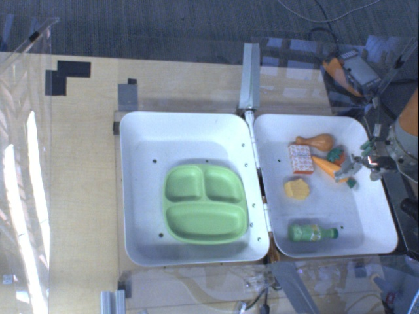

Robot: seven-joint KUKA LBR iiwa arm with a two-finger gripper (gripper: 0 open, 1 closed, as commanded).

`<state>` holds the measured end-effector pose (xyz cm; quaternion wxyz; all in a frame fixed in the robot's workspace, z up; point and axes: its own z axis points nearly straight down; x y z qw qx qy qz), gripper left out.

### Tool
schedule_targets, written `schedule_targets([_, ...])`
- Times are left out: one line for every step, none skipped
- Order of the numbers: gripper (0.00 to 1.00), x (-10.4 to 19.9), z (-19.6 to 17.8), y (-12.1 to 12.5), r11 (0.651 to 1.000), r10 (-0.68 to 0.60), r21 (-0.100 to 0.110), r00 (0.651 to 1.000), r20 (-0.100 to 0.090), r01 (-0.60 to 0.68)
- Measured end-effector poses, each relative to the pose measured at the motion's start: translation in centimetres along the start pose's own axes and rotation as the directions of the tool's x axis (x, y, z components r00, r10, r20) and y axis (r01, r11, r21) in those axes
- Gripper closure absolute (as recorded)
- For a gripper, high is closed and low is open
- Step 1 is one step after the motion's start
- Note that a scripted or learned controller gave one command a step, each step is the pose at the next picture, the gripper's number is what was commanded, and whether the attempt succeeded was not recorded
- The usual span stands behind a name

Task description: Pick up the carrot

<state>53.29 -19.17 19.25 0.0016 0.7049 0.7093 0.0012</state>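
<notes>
Orange, tapered plastic carrot [325,165] with a green leafy cap [336,154] lies in the right-hand shallow white bin [366,241], upper right part, pointing down toward the near-right. Grey two-finger gripper [349,171] sits low at the carrot's thin end, touching or very nearly so; from this slant I cannot tell whether the fingers are spread or closed, and no carrot is visibly between them, so no grasp recorded. Risk noted: the contact point looks to be at the narrow tip, so a closing pinch could squeeze the taper out sideways or tip the toy rather than seat it. Second risk: neighbours are crowded. A tan toy drumstick [315,140] lies just above the carrot, a red-and-white patterned cracker block [300,158] just to its left, a yellow rounded chip-like piece [297,188] near below; a nudge could push the carrot against these or catch one instead. A green plastic bottle [313,232] lies on its side, well apart. Left white bin [137,241] holds a green divided plate [205,203]. Carrot surface looks smooth and hard, likely slippery.
</notes>
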Motion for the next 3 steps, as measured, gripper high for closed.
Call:
schedule_targets([0.0,-1.1,10.4,7.9,0.973,-0.229,-0.004,0.973,0.003,0.229])
schedule_targets([1.0,-1.0,9.2,8.1,0.973,-0.231,-0.009,0.973,0.004,0.231])
schedule_targets([1.0,6.8,-3.8,8.9,0.988,-0.153,-0.004,0.988,0.001,0.153])
